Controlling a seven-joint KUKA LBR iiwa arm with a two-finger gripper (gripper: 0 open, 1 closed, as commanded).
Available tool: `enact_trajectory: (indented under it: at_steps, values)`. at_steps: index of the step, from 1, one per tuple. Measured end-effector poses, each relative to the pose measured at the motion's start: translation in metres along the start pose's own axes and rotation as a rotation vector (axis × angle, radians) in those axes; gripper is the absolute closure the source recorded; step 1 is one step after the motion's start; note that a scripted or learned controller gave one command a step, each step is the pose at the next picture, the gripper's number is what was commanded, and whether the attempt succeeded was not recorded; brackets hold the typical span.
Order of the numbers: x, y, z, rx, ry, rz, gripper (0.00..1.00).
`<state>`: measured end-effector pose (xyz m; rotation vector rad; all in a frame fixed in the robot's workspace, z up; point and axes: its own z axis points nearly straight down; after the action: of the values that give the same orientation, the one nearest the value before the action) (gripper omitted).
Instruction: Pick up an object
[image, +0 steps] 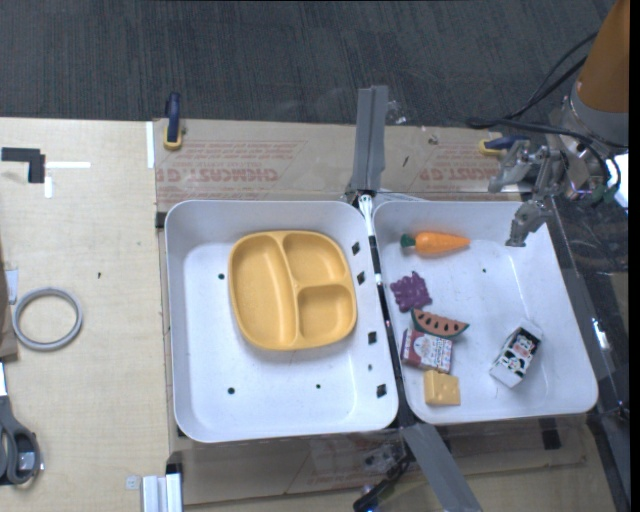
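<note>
Six small things lay in the right bin (560, 300): a toy carrot (438, 242) near the back wall, a purple bunch of grapes (410, 291), a watermelon slice (440, 324), a red carton (426, 350), a block of cheese (442, 388) and a small black-and-white milk carton (516, 357). The left bin (200, 380) held a yellow divided plate (293, 289). The gripper (520, 232) hung over the right bin's back corner, gripping nothing, with no object between its fingers; whether they were spread or closed could not be told.

Nothing had been picked yet. The carrot and the milk carton looked like the best choices, since each lay apart from its neighbours. The watermelon slice, red carton and cheese sat crowded together, so fingers coming down there would likely nudge a neighbour. For the carrot, closing across its narrow width near the middle seemed wisest, as its tapered end could slip out.
</note>
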<state>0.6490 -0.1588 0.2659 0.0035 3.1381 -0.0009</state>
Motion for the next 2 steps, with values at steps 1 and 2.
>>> enact_trajectory:
  at_steps: [1, 2]
  values:
    - [0.005, 0.035, 0.088, 0.000, 0.001, 0.191, 0.00]
    - [-0.005, 0.062, 0.153, 0.000, -0.020, 0.443, 0.00]
